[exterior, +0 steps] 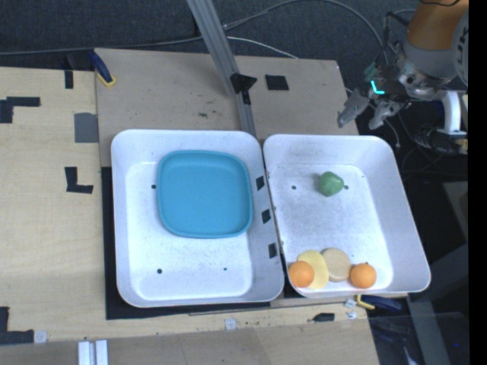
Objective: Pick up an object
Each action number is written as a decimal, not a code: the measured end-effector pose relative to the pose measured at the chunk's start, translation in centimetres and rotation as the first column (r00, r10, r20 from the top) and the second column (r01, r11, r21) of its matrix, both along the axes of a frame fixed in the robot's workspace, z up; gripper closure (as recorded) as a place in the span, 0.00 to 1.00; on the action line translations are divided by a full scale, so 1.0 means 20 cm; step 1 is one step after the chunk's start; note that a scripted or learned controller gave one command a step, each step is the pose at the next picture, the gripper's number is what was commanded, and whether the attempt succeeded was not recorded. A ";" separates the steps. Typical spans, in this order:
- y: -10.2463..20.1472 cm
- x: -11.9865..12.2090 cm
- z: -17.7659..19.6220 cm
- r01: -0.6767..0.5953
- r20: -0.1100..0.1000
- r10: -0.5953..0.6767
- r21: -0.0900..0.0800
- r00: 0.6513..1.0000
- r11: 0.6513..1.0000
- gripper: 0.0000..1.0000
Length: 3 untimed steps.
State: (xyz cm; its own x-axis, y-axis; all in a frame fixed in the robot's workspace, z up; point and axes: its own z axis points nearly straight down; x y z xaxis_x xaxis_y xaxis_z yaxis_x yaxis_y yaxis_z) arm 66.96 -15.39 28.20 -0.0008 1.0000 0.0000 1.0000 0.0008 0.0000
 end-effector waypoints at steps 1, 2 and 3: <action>0.00 0.00 0.00 0.000 0.000 0.000 0.000 1.000 1.000 0.00; -0.03 0.02 -0.23 0.000 -0.004 0.000 0.000 1.000 1.000 0.00; 0.01 -0.02 -0.52 0.000 -0.005 0.000 0.001 1.000 1.000 0.00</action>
